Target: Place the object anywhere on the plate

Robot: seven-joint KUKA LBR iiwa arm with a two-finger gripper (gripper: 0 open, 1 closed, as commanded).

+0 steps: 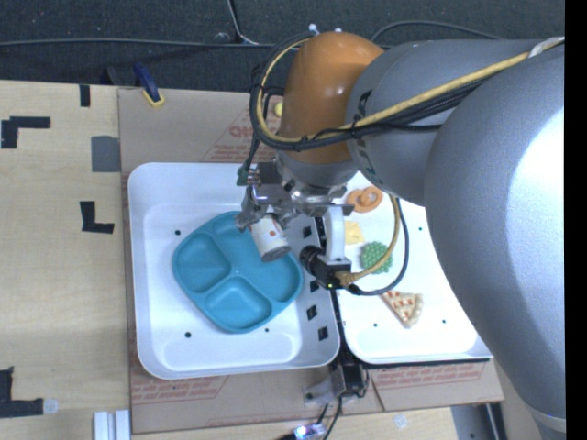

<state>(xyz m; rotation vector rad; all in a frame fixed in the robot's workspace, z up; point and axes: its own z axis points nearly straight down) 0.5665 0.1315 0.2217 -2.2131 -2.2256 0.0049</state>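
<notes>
Cardboard sheet (188, 131) under the white bins: faint red printing near the arm, letters too blurred and cut off to read | bench (55, 273): black angular marks, no letters or numbers | no other legible text, label or brand.

Blue three-compartment plate (234, 282), flat in left bin (151, 246), object possibly hidden

The bench (55, 273) is light wood with black marks, carrying a brown cardboard sheet (183, 126) on which two shallow white bins sit touching side by side, the left bin (151, 273) and the right bin (440, 337), the latter partly hidden by the arm.
</notes>
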